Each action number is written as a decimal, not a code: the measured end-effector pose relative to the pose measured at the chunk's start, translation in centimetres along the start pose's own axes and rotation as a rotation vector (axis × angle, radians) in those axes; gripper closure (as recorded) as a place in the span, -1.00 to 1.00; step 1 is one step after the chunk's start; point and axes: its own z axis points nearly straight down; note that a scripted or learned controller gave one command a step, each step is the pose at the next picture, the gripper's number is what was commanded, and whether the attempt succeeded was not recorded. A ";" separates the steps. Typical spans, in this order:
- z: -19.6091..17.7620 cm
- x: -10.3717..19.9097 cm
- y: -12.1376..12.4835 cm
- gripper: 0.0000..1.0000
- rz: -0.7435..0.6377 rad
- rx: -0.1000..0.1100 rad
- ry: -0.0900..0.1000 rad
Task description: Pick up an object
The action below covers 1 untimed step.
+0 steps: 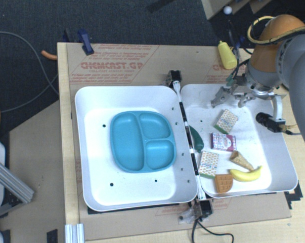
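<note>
One tool (232, 98), fingers spread wide and gripping nothing, hangs over the right bin's (289, 158) far end. Just below it lies a small square packet (226, 120), then a purple packet (223, 142) and banana (246, 174). A blue tray (142, 140) occupies the left bin (91, 151).

End effector (232, 99) low, fingers spread.
</note>
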 end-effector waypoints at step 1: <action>1.1 3.8 -5.6 -1.00 0.003 0.006 0.004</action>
